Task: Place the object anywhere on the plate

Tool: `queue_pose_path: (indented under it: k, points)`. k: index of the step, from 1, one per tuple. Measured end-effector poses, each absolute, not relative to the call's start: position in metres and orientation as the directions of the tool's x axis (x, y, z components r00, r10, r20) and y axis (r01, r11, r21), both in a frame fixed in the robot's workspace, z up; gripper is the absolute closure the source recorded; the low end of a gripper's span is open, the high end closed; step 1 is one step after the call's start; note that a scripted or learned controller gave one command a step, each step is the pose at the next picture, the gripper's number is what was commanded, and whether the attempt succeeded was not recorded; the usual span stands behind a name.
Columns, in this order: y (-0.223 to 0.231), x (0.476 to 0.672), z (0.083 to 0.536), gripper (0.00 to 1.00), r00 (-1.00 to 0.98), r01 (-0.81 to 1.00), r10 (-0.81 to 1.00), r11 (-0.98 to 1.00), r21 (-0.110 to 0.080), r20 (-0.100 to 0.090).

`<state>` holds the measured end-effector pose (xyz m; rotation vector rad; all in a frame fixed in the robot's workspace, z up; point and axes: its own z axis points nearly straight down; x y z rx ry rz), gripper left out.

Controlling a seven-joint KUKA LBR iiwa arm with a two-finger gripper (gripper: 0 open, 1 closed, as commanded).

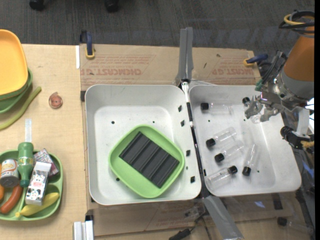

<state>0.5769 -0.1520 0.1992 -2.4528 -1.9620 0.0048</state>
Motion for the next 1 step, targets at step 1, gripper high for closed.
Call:
queue_pose_path:
  k: [1]
  points:
    - [-0.1521,0.5769,0.1993,0.0,0.22,0.976,0.976,-0.22,-0.002,-0.002]
